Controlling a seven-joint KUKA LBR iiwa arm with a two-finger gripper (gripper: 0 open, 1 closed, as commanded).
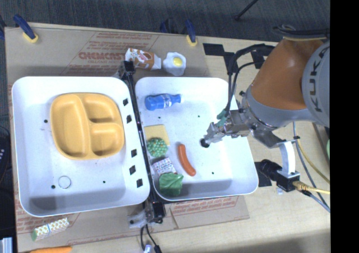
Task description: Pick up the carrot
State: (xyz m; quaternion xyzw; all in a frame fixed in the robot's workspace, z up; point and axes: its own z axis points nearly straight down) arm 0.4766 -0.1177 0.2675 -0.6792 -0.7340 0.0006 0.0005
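Carrot (186,159): small orange one, lying on the floor of the right bin (219,100), toward the near side, tilted a bit. Nothing's touching it.
Gripper (205,142): hanging over the right bin, just right of the carrot and a little farther back. Honestly can't tell if the fingers are apart or together, too small and dark from here. Nothing visibly held.
Arm (280,83): grey with the big orange band, coming in from the right.
Right bin neighbours: blue bottle (162,101) at the far end, then a yellow block (156,132), a green bumpy ball (156,146), a patterned packet (163,166) and a green leafy thing (170,183) along the left wall, all left of the carrot.
Left bin (33,151): has a yellow divided tray (87,124) in it.
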